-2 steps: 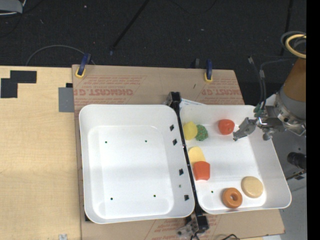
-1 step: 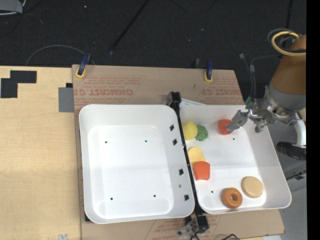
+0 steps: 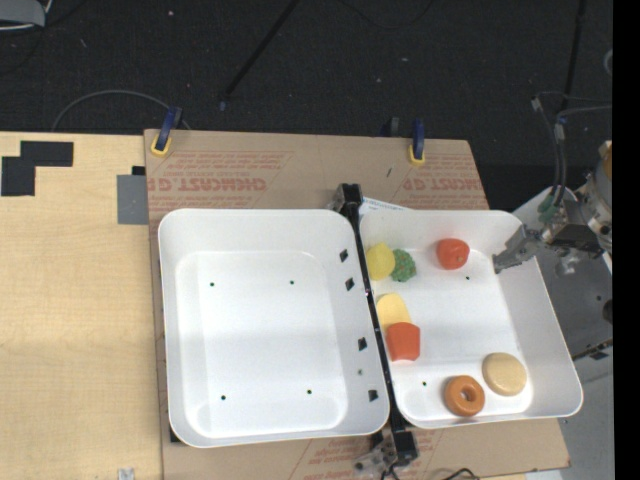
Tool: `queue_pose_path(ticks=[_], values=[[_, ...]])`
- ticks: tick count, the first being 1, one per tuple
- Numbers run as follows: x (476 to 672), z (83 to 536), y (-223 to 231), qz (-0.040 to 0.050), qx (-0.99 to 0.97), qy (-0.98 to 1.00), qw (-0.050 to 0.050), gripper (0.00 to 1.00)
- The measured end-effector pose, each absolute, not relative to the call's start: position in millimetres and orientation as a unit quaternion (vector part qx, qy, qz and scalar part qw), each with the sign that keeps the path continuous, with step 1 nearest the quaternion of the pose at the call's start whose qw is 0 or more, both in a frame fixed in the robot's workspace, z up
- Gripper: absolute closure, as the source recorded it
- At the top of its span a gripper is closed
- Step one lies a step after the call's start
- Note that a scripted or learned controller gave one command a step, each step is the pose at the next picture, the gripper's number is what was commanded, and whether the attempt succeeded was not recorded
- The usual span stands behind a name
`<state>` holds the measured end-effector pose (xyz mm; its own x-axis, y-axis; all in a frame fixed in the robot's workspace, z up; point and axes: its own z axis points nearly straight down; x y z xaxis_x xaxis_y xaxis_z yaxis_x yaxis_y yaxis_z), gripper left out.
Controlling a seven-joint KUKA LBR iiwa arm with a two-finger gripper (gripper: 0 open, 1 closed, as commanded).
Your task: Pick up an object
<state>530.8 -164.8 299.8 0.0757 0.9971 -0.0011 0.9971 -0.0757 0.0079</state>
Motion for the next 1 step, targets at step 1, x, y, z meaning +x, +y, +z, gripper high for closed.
queue_pose_path(ticks=[1], values=[[588.8, 237.6, -205.6, -0.0019, 0.707, 0.707, -0.003, 0.0]])
